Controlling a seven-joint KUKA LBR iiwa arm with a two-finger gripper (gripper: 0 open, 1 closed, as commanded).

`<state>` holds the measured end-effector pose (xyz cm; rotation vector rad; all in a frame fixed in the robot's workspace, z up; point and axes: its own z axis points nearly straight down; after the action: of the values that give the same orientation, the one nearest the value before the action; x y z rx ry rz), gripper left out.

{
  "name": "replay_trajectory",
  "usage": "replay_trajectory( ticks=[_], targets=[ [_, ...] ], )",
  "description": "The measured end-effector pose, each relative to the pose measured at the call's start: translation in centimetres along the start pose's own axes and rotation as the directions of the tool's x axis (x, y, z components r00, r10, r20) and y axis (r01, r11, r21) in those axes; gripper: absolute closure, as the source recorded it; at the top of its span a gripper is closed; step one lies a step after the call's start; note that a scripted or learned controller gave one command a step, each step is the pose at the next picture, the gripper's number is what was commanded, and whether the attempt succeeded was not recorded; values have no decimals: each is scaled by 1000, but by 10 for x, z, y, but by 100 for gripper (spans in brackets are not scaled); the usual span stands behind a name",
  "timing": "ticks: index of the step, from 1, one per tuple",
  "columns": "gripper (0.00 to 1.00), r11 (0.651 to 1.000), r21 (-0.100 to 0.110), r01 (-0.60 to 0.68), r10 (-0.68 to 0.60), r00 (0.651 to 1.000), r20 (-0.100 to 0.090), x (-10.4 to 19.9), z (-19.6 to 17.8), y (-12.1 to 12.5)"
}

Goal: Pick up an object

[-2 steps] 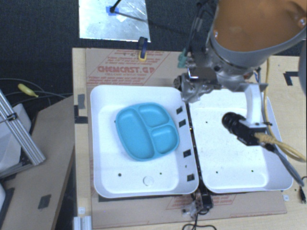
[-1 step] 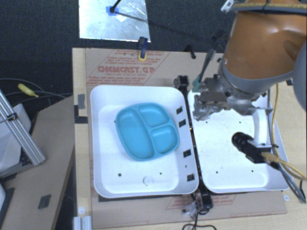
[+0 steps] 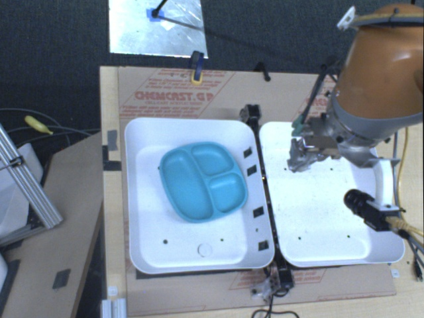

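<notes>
Object: you see a smooth light-blue plastic divided plate (image 3: 202,181), rounded with three compartments, lying flat in the left shallow white plastic bin (image 3: 142,244).
Gripper: your metal two-finger gripper (image 3: 299,159) hangs over the right shallow white bin (image 3: 331,240), well apart from the plate.
Fingers: you cannot tell whether they are apart or together.
Surface: both bins sit on printed brown cardboard (image 3: 179,95).

A flat brown bench board (image 3: 179,91) printed with red lettering is seen carrying two shallow white plastic bins side by side. The right white bin (image 3: 318,244) lies directly beneath the metal two-finger claw (image 3: 299,159); the left white bin (image 3: 149,244) sits beside it, to the claw's left in the view.
</notes>
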<state>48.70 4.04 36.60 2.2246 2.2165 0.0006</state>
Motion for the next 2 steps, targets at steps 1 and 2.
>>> replay_trajectory(
  ticks=[1,2],
  targets=[
    [100,1000,-5,12,-12,1000,-3,62,-42,0],
    [100,1000,-5,3,-3,1000,-1,34,-76,0]
  ],
)
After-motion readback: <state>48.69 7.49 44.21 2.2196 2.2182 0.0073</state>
